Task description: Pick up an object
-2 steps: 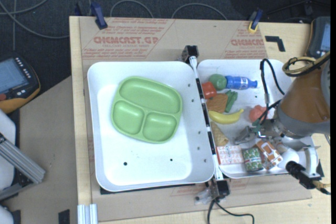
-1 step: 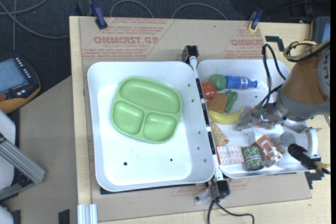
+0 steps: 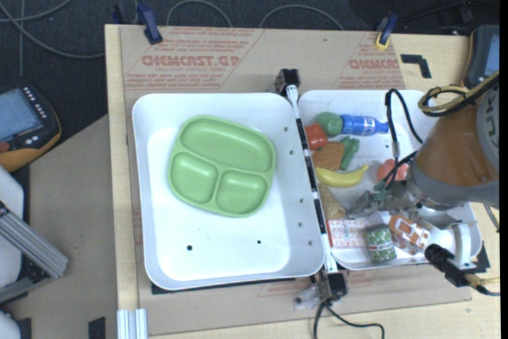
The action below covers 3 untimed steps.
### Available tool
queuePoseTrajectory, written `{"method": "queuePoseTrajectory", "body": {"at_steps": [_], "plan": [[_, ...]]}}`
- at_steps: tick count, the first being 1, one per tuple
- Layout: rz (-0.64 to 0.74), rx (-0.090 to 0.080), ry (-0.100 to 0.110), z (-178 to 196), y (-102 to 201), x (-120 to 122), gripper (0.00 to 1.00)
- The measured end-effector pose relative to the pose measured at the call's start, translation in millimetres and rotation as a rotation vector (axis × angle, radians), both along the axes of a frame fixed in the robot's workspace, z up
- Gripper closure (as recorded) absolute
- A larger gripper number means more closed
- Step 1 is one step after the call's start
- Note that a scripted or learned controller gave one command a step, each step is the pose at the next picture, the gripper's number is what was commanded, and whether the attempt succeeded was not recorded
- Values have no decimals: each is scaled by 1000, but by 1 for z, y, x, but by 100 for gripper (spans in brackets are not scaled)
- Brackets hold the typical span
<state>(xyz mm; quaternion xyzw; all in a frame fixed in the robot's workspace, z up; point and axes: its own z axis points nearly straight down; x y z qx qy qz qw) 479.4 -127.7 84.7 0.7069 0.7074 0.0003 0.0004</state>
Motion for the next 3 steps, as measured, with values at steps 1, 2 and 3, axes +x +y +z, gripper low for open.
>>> {"method": "queuePoseTrajectory", "body": {"at_steps": [1, 2, 3], "plan": [[0, -1, 0, 0, -28, 50, 0], [1, -1, -2, 74, -24, 85, 0], [-1, 0, 3, -1, -33, 83, 0]]}}
